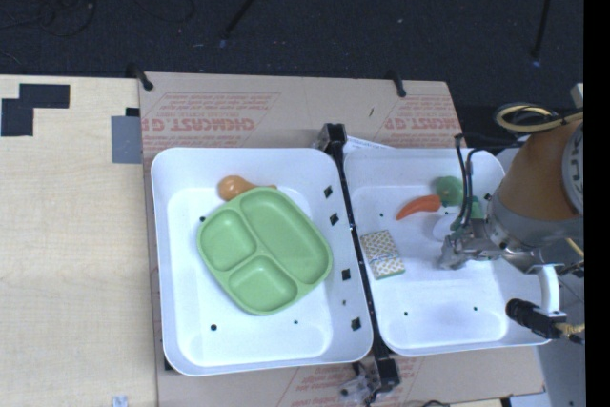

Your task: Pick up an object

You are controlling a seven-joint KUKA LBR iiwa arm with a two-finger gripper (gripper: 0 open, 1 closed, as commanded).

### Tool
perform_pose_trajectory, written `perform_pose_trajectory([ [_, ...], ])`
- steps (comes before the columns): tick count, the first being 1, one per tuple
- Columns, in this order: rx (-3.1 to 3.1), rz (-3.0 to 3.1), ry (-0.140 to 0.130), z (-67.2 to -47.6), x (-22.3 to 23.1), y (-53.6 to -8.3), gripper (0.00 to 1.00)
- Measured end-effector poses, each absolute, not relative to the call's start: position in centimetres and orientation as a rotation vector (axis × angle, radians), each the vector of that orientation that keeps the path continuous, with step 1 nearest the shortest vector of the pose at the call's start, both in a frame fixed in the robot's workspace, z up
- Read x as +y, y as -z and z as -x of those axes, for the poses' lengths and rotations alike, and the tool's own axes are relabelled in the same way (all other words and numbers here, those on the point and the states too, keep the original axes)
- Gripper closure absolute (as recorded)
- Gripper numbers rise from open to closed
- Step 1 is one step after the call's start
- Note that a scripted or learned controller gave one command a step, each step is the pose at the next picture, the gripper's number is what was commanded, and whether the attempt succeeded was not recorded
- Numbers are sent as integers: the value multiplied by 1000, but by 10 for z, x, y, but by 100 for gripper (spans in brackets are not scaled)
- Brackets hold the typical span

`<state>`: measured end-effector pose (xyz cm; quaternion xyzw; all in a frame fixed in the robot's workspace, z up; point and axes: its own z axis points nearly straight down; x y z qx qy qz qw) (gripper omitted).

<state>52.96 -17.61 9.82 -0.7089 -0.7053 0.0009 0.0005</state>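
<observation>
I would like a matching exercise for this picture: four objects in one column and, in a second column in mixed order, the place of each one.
Objects:
1. green divided plate
2. orange ball
3. patterned square pad
4. orange carrot-like piece

Places:
a. right bin, near the centre divider
b. left bin, middle
c. right bin, beside the green item
d. left bin, behind the plate's far edge

Pairs: 1-b, 2-d, 3-a, 4-c

Left bin (181,319): green tray (264,249) fills the middle, free room only at the edges. Right bin (419,324): front half open; patterned block (383,254) near the divider, carrot (417,206) toward the back.
</observation>
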Motion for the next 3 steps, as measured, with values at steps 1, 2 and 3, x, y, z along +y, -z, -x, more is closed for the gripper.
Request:
perform_pose_trajectory([
  [1,-2215,2227,0,-519,-176,-151,100],
  [2,-2226,2222,3,-524,-177,-214,100],
  [3,-2226,2221,3,-528,-172,-275,100],
])
